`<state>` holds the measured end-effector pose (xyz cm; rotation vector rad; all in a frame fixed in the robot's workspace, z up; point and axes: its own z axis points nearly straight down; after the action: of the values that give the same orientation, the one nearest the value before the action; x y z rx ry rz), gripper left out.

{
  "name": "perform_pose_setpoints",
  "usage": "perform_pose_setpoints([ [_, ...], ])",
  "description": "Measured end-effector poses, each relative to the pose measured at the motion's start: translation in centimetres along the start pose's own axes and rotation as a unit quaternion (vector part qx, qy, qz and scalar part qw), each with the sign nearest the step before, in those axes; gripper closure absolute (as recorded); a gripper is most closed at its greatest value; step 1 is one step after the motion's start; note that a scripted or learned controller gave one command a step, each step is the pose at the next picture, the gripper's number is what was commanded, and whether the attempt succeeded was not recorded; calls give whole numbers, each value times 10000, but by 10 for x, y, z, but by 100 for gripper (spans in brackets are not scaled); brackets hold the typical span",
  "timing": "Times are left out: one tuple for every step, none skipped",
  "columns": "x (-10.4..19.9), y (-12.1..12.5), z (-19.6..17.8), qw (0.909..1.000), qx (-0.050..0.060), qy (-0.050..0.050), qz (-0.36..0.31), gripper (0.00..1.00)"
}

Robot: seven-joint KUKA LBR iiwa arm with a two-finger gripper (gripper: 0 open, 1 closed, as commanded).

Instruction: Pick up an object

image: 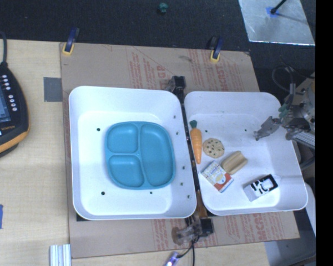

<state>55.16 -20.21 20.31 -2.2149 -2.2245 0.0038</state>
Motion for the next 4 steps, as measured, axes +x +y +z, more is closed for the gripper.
perform_pose_setpoints([
  [62, -18, 112, 10000, 10, 1, -12, 0],
  [92, 16, 111, 10000, -2, -4, -16, 0],
  [80, -39, 112, 10000, 4, -4, -8, 0],
  [105, 12, 111, 10000, 1, -5, -14, 0],
])
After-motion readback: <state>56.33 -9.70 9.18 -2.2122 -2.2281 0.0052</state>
